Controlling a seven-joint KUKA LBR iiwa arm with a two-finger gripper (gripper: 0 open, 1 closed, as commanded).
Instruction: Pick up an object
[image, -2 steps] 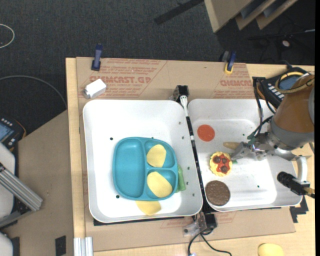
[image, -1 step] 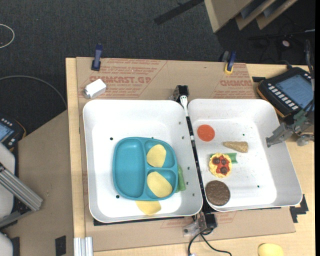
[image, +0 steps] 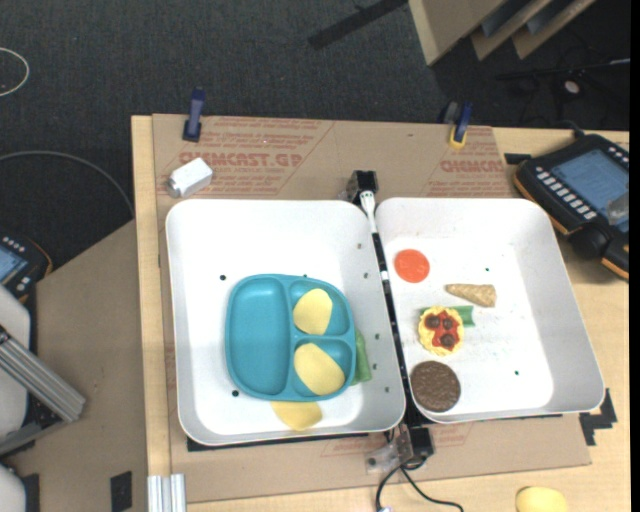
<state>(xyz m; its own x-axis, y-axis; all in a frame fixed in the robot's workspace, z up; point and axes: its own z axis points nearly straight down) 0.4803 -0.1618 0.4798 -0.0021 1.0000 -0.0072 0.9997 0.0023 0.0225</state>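
Four small toy foods are laid loose in the right bin: a red disc, a tan cone, a small pizza and a brown patty, strung from far to near along its left half. Since the arm reaches in from the right, they are judged handiest; the cone's long axis runs left-right. How the pincer's grip stands cannot be told.

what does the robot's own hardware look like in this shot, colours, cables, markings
The robot hardware on view is a black handheld control pendant at the bench's right edge, with a blue-lit screen and rows of small buttons beside it. A ribbed aluminium rail lies at the lower left, and a thin black cable trails off the bench front between the bins.
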